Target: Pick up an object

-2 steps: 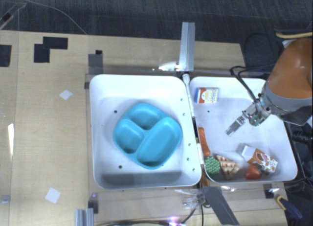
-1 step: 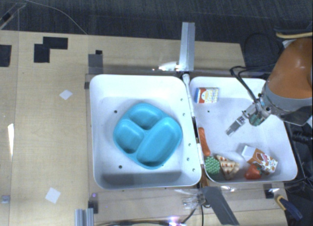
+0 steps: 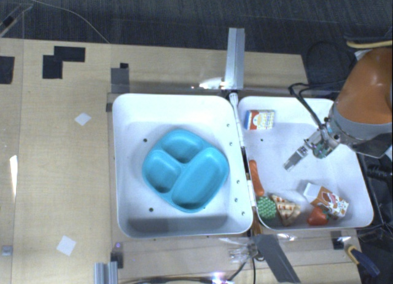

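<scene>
My gripper (image 3: pixel 290 163) hangs over the bare middle of the right bin (image 3: pixel 344 123), slanting down to the left from the grey and orange arm. I see nothing held in it. Toy food lies along this bin's front: an orange carrot (image 3: pixel 255 177) against the left wall, a green piece (image 3: pixel 266 207), a tan waffle-like piece (image 3: pixel 286 208), a red piece (image 3: pixel 317 217), an orange printed packet (image 3: pixel 331 201) and a small white block (image 3: pixel 308 189). A small white and orange carton (image 3: pixel 260 119) stands in the far left corner.
The left bin (image 3: pixel 132 153) holds a blue divided plate (image 3: pixel 185 169). A metal post (image 3: pixel 235 58) rises behind the wall between the bins. Black cables run past the right bin's far right corner.
</scene>
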